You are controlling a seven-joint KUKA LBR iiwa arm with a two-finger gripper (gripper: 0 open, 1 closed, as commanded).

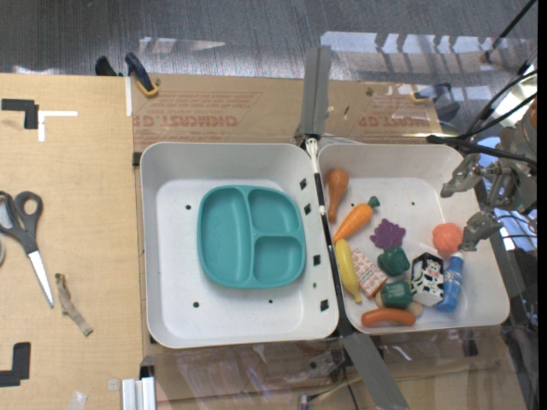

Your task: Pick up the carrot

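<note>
Both white bins, the left bin (162,254) and the right bin (410,173), are looking like smooth moulded plastic with a soft sheen. The teal divided plate (252,237) is showing a matt, even plastic surface. The carrot (355,220) is appearing as glossy orange plastic with a green top, and the yellow banana (346,267) and red sausage (386,318) are shining likewise. The bench (68,229) is showing pale, matt wood grain, while the cardboard sheet (222,114) behind the bins is looking dull brown and papery. The scissors (30,242) are gleaming with bare metal blades and grey handles. The end effector (479,203) is looking like dull grey metal.
</note>
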